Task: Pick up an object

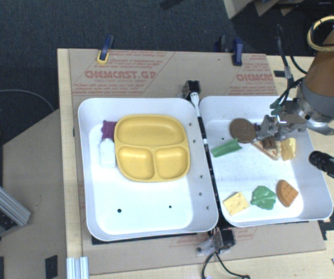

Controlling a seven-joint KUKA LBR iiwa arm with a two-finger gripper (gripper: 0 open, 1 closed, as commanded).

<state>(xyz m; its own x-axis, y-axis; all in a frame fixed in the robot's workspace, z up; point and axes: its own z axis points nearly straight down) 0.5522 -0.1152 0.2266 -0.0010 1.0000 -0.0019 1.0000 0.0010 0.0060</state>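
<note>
Over the right bin (306, 211), the jaws (269, 133) hang low beside a brown round piece (241, 129) and a toast slice (278, 149); I cannot tell their state. Toast looks light, stiff, probably plastic: take it across its edges

We look down on a dark speckled carpet floor (33, 45) around a pale wooden tabletop (68, 156). A protective sheet printed in red lettering (155, 71) covers it, held by a yellow clamp (104, 52) and a blue clamp (236, 50). A thin white cable (15, 95) loops over the carpet. Light is even.
</note>
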